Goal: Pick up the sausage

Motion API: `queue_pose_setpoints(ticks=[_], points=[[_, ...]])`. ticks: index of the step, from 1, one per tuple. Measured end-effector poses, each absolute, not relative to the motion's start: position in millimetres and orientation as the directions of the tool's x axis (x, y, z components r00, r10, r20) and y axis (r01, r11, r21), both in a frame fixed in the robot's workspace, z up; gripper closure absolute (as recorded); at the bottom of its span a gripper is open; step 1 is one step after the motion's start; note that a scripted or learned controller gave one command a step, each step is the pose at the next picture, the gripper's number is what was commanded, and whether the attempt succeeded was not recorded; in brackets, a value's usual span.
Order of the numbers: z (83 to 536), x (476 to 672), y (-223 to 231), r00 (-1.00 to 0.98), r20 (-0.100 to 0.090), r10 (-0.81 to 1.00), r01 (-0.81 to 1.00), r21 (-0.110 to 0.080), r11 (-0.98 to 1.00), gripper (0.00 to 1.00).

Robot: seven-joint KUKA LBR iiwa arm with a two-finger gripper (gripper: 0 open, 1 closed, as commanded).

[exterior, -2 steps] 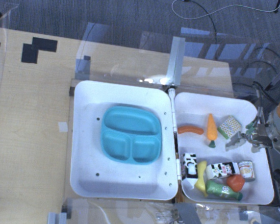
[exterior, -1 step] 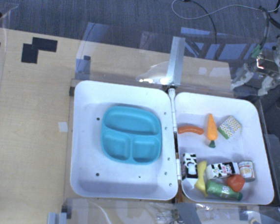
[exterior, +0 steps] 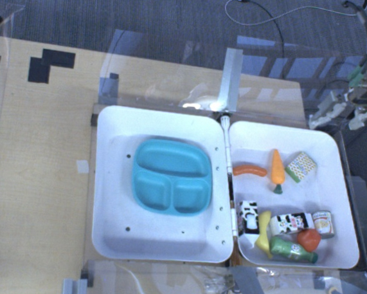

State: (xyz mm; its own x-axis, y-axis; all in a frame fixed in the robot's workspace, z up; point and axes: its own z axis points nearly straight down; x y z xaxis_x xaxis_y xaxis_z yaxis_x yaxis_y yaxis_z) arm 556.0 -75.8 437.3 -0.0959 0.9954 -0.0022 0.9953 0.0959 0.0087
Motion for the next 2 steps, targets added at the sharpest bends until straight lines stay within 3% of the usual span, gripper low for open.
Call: queue_pose_setpoints(ticks=[1, 2], points=[[437, 511.3, -4, -0.360, -0.002, 0.933, 0.933, 0.007, 0.360, 0.00], [437, 488.0, 30, -0.680, -0.006, 0.733, 0.733, 0.007, 0.680, 0.00]])
